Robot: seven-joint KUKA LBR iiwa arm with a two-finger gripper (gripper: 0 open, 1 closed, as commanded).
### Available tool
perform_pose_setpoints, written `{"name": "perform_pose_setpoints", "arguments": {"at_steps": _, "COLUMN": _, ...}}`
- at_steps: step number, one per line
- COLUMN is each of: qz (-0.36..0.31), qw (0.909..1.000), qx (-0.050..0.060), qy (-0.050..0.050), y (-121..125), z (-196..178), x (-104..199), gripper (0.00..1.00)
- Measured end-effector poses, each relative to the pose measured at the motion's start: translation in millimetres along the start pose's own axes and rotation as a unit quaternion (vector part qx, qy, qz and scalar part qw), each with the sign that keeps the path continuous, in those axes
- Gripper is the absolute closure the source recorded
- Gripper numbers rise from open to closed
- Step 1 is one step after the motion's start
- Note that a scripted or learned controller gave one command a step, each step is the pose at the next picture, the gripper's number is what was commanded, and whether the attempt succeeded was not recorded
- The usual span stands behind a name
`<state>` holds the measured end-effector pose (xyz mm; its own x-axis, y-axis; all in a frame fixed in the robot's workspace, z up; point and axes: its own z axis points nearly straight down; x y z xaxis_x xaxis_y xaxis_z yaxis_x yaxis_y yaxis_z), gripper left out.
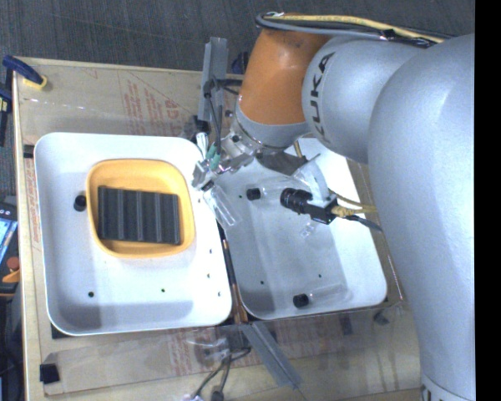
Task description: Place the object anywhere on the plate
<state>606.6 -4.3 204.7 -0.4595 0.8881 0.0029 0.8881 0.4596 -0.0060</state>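
1. Bench board (108,90) of brown wood carries two white bins. The yellow plate (139,170) lies in the left bin (58,295).
2. A dark ribbed block (142,215) lies flat on the plate's middle. It is probably the task's object, already where it belongs.
3. It looks stiff and light, neither fragile nor slick. The long outer sides seem the best place to grip it.
4. The gripper (207,170) hangs just right of the plate, over the wall shared with the right bin (359,284). I cannot tell whether it is wide, narrow or carrying anything.
5. Bare bin floor lies left of and below the plate. To its right, the bin walls and the arm (401,140) crowd the space.
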Motion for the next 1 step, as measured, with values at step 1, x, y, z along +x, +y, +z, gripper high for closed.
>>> {"name": "perform_pose_setpoints", "arguments": {"at_steps": 1, "qz": 0.0, "qw": 1.0, "qx": 0.0, "qy": 0.0, "y": -0.2, "z": -0.2, "x": -0.6, "gripper": 0.0}}
